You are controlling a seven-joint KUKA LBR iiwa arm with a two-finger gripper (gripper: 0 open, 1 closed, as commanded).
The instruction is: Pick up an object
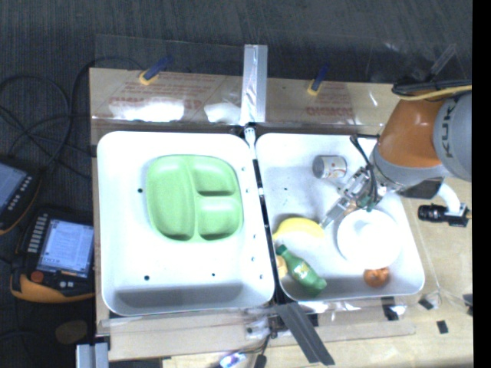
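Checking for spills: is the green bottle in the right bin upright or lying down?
Lying down: the green bottle rests on its side on the right bin floor.

Floor is dark grey carpet (230, 14) all around a light wooden bench (445, 244). Off to the left, black cables (31, 121) snake across it toward a handheld control pendant (54, 251) with a lit screen.

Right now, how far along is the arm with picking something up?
Done: the gripper has reached into the right bin and sits low by the banana and white bowl. In hand: nothing visibly between its fingers. Left: grasp and lift; the banana, bowl, green bottle, can and orange fruit all lie in the bin.
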